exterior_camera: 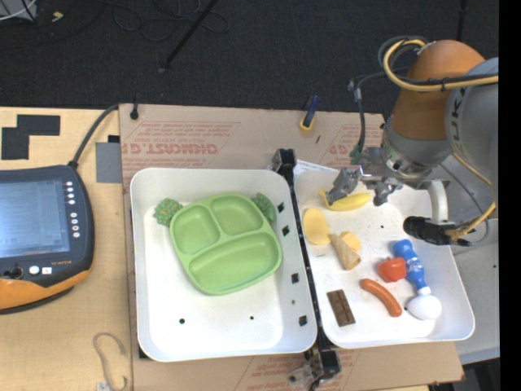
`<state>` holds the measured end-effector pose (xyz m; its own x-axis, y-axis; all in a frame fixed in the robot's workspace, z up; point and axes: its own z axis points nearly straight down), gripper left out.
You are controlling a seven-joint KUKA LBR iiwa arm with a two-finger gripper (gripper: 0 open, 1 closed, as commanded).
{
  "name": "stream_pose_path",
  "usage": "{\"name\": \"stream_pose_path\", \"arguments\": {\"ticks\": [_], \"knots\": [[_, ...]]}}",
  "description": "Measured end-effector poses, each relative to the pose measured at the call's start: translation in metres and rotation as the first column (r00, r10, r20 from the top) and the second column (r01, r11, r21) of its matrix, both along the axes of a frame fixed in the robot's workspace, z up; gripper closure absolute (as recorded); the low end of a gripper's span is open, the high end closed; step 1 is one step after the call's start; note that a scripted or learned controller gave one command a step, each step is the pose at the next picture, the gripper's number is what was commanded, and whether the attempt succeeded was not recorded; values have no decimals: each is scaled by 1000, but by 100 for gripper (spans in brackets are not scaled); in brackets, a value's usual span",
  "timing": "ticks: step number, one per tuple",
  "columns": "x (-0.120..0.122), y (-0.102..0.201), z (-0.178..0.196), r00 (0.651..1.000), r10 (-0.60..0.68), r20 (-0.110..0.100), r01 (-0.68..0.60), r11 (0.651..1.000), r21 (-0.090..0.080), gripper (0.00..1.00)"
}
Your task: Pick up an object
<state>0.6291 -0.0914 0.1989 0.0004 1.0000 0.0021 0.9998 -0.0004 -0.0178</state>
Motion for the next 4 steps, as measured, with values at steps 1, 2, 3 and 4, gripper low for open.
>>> {"name": "stream_pose_path", "arguments": {"ticks": [1,2,3,4], "knots": [[3,0,9,1000,2,14,-2,1000,-1,0],[1,3,-34,1000,3,11,-3,1000,-1,0],[-5,1,-96,1000,1,11,-1,1000,-1,0],[-5,3,-112,1000,-1,13,1,1000,-2,0]]}}
